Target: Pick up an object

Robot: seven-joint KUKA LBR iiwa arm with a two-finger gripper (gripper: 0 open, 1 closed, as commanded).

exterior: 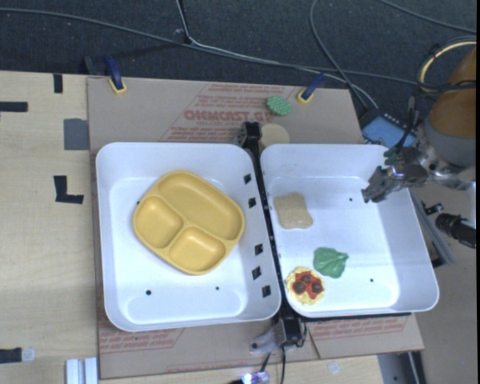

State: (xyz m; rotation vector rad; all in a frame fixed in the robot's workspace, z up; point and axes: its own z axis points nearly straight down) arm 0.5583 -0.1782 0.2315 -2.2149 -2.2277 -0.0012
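The right bin [400,238] holds three small items: a beige bread-like slab [292,211] near its left wall, a green leaf-shaped piece [330,261] lower down, and a round pizza-like toy with red spots [306,286] at the front left corner. My gripper [378,187] hangs over the bin's upper right part, well to the right of the beige slab, with nothing seen between its dark fingers. The left bin [116,214] carries a yellow divided tray [188,221].
A small green textured piece [278,104] and a pale disc [274,134] lie on the cardboard behind the bins. Blue-and-yellow clamps [114,77] hold the cardboard's back edge. Cables cross the dark floor behind. The arm's body [452,126] stands at the right.
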